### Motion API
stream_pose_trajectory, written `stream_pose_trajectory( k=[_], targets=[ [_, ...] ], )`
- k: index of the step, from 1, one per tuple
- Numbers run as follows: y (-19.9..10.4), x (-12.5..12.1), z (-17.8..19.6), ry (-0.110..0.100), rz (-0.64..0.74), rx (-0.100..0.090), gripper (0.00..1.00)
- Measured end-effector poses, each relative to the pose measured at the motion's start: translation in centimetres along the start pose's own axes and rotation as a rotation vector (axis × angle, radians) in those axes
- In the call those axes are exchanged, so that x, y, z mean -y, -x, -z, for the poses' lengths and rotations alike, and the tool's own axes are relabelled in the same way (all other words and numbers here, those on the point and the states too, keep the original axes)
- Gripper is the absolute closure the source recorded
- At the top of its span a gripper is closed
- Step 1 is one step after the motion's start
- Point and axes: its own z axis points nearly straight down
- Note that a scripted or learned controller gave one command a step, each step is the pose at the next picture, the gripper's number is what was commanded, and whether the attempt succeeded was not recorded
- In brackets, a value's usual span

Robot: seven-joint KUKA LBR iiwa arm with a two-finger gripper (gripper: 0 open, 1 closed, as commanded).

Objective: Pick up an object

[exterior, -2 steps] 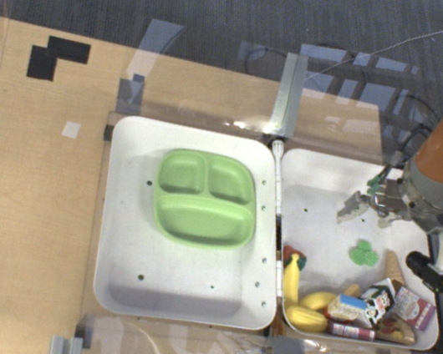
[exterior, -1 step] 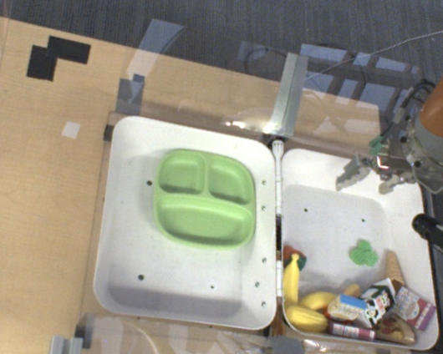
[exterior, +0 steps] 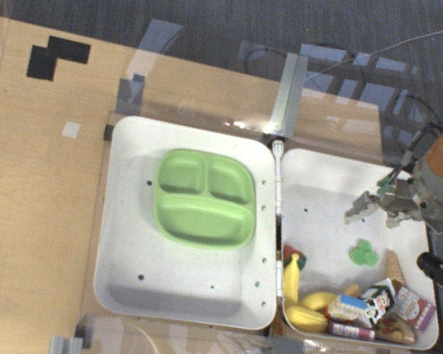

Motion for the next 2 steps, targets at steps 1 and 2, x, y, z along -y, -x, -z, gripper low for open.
stream_pose_trajectory(
  k=[1, 2],
  targets=[
    [3.56, 2.6, -7.29, 0.003, 0.034, 0.0, 0.0],
    [3.55, 2.44, -6.44, 0.005, 0.034, -0.001, 1.0]
  ],
)
